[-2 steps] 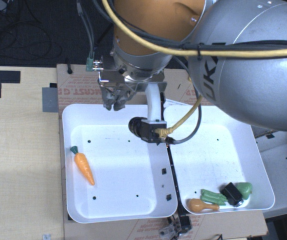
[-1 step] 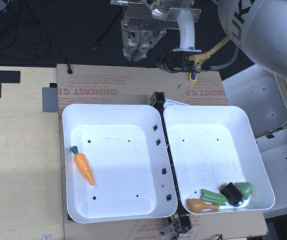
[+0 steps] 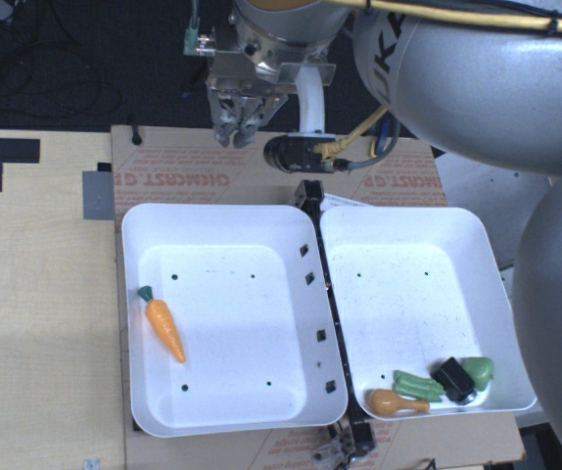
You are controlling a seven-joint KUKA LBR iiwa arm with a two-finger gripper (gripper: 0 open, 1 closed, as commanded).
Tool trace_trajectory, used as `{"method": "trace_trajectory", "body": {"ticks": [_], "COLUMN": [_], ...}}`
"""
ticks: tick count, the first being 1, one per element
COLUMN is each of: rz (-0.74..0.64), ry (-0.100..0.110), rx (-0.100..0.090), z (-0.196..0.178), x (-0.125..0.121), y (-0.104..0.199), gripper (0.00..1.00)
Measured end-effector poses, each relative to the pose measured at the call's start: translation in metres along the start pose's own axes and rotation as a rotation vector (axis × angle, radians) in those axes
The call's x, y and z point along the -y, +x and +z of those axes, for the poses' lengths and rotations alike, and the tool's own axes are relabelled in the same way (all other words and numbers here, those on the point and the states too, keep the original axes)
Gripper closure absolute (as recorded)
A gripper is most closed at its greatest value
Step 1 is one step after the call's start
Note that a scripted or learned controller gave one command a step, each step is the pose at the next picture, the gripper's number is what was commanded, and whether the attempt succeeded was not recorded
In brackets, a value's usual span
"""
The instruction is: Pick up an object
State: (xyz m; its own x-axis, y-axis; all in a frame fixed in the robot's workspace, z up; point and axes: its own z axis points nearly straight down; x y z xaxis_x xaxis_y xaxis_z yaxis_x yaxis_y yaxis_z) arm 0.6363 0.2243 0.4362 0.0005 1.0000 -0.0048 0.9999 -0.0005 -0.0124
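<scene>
Arm shows letters "K", "U"; cardboard lettering unreadable.

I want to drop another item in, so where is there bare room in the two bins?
The right white bin is bare across its far and middle floor; its near right corner is crowded by an orange pear-shaped toy, green pods and a black block. The left white bin is bare right of the orange toy carrot.
</scene>
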Motion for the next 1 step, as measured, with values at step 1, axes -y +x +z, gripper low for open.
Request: {"method": "trace_trajectory", "body": {"ticks": [1], "rz": [0.011], "ry": [-0.021], "rx": [-0.001], "z": [-0.1080], "x": [-0.0068], "y": [-0.1240], "gripper": [1.00]}}
